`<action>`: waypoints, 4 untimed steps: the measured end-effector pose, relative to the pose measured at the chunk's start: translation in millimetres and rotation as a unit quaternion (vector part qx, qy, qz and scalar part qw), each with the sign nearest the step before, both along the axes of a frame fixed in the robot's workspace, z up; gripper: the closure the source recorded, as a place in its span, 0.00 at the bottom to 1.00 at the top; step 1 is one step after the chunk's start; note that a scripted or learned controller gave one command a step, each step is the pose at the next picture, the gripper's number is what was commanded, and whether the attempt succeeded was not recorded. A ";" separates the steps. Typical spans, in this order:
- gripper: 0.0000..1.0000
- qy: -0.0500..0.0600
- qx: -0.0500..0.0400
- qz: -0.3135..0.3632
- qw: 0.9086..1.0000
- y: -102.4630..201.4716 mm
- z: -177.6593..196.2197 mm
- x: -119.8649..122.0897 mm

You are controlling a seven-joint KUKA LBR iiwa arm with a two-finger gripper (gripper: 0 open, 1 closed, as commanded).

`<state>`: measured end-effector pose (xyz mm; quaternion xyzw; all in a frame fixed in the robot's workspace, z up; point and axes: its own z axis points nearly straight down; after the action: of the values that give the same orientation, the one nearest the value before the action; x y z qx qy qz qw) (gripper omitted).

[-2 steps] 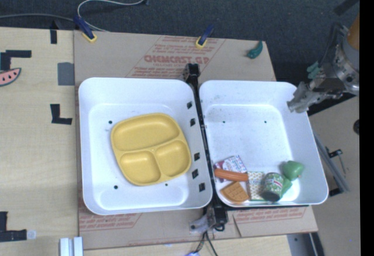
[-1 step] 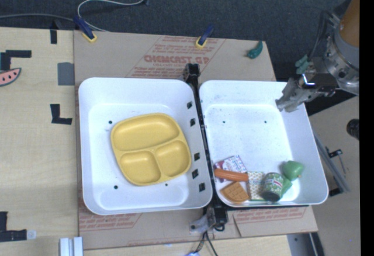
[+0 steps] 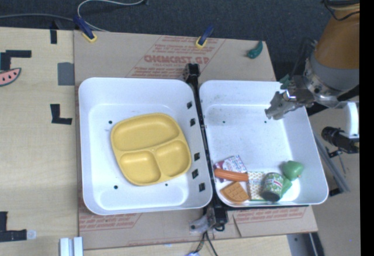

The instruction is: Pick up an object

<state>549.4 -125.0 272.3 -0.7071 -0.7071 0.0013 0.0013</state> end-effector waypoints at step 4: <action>1.00 0.000 0.001 0.000 1.000 17.2 -108.9 -33.7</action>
<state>515.7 -107.8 163.4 -0.7070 -0.7072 0.0007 0.0019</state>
